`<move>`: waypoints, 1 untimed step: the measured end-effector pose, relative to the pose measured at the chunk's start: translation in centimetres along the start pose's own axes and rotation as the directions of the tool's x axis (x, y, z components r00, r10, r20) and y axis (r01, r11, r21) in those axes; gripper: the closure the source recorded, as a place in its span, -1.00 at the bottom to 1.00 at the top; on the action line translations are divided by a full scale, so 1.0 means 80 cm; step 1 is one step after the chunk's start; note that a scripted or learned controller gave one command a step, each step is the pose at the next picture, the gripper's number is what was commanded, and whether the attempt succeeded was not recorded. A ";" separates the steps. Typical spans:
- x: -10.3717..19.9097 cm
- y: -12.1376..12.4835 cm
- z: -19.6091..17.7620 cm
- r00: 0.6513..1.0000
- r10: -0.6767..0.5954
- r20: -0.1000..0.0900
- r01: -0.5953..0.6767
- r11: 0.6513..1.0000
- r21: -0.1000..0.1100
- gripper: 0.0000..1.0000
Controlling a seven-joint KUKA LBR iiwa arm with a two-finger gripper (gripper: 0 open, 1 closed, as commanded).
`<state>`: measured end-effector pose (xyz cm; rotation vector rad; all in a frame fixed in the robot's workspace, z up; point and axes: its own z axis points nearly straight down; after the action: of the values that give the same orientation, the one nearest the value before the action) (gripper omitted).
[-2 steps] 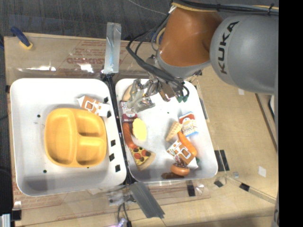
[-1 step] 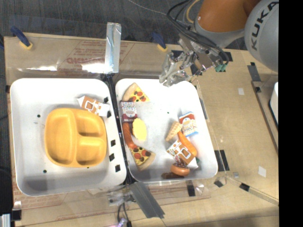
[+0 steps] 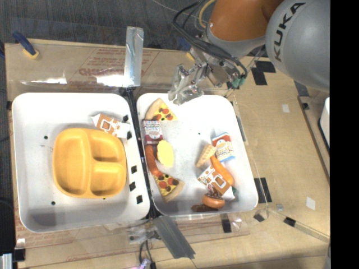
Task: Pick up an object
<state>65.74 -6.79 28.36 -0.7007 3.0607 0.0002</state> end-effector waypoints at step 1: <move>-0.030 0.064 0.035 0.998 0.055 0.000 -0.055 0.998 0.000 1.00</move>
<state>65.71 -1.16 25.58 -0.6166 3.0793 0.0009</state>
